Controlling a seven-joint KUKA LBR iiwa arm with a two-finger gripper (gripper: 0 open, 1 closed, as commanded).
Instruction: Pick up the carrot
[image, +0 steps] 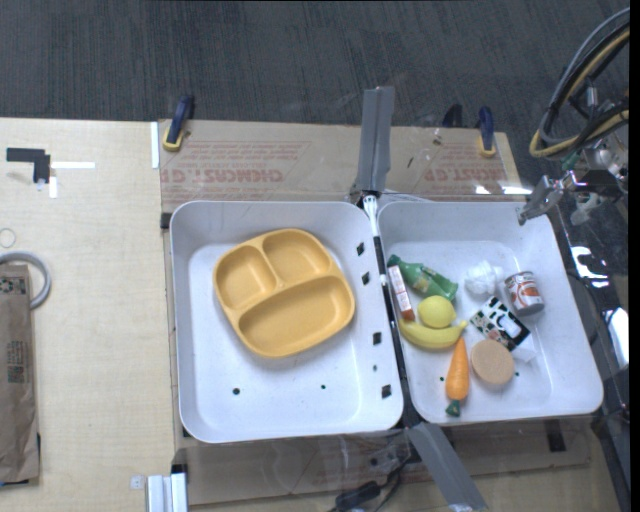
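Left bin (190, 330): yellow divided plate (285, 292) near middle. Right bin (570, 400): green bottle (420, 277) partly behind lemon (437, 311), banana (430, 335) under it. Carrot (457, 372) near front edge, leaf end toward front, lying free. Round beige thing (492, 362) unclear. Gripper (545, 200) at right bin's far right corner, blurred; state cannot tell.

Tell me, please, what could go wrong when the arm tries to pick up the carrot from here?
The carrot lies close against the banana and the round tan disc, so the end effector may bump or grab a neighbour instead. It also lies near the front wall of the right bin, which may hinder the approach.
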